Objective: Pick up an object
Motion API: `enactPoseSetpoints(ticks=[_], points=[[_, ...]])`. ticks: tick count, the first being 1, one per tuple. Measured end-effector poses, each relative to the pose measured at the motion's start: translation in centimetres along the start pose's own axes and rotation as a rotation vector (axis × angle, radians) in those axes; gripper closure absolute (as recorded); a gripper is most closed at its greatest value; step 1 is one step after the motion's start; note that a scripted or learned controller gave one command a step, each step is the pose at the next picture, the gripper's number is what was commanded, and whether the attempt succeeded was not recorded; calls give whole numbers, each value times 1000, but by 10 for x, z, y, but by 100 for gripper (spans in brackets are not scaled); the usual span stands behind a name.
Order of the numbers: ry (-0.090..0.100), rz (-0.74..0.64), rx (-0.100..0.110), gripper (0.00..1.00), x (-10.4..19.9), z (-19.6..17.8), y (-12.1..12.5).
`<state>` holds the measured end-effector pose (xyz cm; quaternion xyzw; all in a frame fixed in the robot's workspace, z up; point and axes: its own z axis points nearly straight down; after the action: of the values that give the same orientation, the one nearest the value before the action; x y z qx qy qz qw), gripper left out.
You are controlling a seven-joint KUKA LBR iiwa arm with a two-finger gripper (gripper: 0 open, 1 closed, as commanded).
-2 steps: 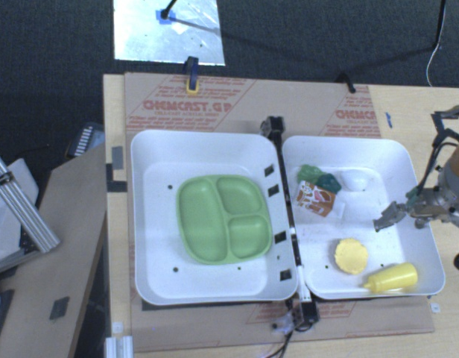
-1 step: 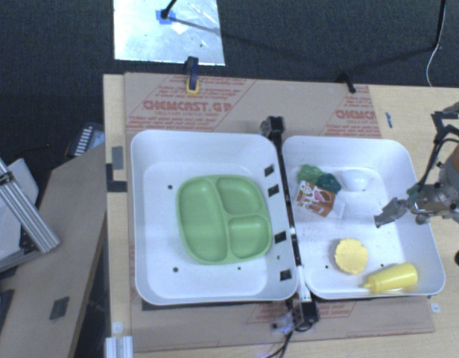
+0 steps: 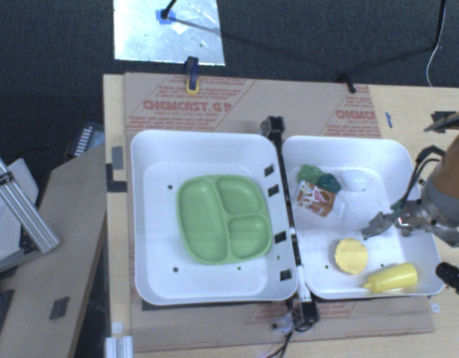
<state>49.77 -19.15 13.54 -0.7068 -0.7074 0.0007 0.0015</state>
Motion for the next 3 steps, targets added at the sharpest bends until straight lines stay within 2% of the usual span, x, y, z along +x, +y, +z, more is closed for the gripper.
enactPoseSetpoints(ticks=[1,2,3], points=[[0,0,-1,0,0,52,0],[-3,-1,-6,100,0,39,2],[-4,-3,-10,100,-2,-25,6]])
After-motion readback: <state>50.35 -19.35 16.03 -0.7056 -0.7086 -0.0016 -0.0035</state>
